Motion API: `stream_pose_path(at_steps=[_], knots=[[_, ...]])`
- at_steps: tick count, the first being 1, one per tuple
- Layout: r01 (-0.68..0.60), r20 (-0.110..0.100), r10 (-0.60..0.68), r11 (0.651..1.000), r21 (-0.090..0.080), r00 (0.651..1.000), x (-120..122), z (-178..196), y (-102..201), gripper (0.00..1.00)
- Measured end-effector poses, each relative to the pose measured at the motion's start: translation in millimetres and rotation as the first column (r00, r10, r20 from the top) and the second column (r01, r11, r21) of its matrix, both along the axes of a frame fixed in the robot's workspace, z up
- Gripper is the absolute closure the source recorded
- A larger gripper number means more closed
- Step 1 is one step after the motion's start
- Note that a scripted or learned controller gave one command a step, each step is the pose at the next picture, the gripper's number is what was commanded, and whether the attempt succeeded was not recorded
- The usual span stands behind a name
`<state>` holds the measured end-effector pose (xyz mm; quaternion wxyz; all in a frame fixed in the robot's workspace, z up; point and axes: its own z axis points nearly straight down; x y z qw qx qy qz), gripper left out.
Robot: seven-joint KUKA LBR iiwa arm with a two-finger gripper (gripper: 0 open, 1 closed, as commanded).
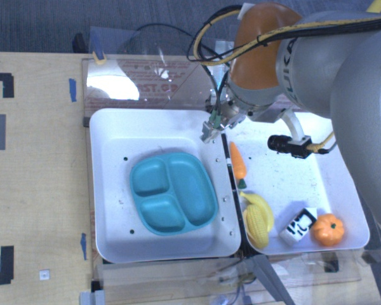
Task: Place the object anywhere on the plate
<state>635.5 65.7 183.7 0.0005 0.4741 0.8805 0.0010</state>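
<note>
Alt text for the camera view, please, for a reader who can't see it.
A grey arm's gripper hovers over the divide between two white bins; the left bin holds a teal divided plate, the right a carrot, corn cob, orange and small black-and-white box.

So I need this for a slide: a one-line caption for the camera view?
KUKA arm's gripper above the bins' divider, blue plate in left bin; carrot, corn and orange in right.

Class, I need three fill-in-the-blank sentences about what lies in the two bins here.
The blue plate lies in the ____ bin.
The carrot lies beside the wall between the bins, in the ____ bin.
The plate has ____ compartments.
Beside the orange stands a small black-and-white ____.

Missing words: left; right; three; box
</note>
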Motion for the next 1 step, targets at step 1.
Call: stream_pose_path(at_steps=[1], knots=[[0.002,0.003,-0.002,1.000,-0.001,1.000,0.7,1.6,-1.8,0.00]])
